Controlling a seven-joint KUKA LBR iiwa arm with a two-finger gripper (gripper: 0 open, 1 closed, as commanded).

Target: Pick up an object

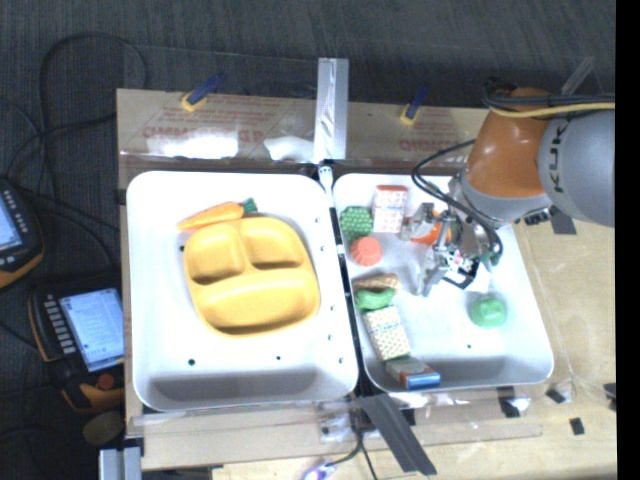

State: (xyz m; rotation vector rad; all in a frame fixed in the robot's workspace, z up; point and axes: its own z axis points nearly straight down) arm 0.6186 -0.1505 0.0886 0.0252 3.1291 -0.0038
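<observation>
Camera view: the desk [560, 268] carries two shallow white bins side by side. The left bin [160, 358] contains a yellow compartment tray [250, 273] with an orange carrot [212, 214] touching its upper-left edge. The right bin [520, 353] contains the loose objects: a white patterned box [390, 206] near the upper wall, a green dotted item [355, 219] just beside it, a red round object [367, 250] below that, a brown-and-green item [375, 290] against the left wall, a patterned block [387, 331] below it, a blue-and-brown bar [413, 375] near the lower wall, and a green ball [488, 311] toward the right side.

The arm [520, 163] reaches in from the right, its orange band above the wrist. The gripper [432, 273] hangs over the middle of the right bin, between the red round object and the green ball. Whether its fingers are spread or closed cannot be determined, and no object is visibly between them. All objects lie on the bin floor.
</observation>
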